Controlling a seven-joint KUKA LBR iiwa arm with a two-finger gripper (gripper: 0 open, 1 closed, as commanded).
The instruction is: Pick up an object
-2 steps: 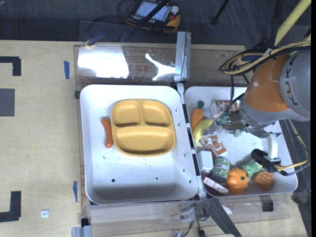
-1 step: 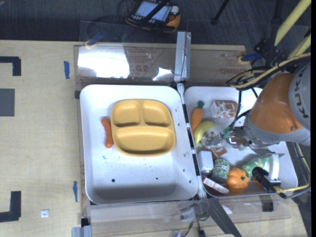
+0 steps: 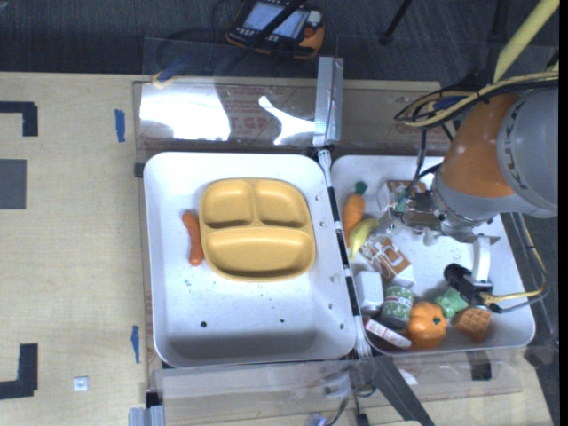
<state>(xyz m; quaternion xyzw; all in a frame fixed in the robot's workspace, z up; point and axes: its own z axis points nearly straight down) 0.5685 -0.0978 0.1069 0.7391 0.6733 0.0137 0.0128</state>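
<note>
Across the bench, two white bins sit side by side. The arm (image 3: pixel 506 162) reaches over the right bin (image 3: pixel 377 169), its gripper (image 3: pixel 415 211) low among the clutter; whether it is released or clenched cannot be told, and nothing can be seen in its grasp.

The left bin (image 3: pixel 169 264) holds a yellow divided plate (image 3: pixel 257 227) with an orange toy sausage (image 3: pixel 193 238) just beside its left edge. The likeliest objects for a pick lie in the right bin near the gripper: a snack packet (image 3: pixel 388 257), then a banana (image 3: pixel 360 235) touching a carrot (image 3: pixel 354 209) against the bin's left wall. Nearer the front edge are a small can (image 3: pixel 398 300) and a round orange fruit (image 3: pixel 428 323).

Crowding looks like the main risk. A close on the packet could nudge the banana or can, or the thin wrapper could crumple and slip. Items against the wall leave little room to straddle them.

The packet's brown-and-white print and the can's green pictured label are too small to read.
</note>
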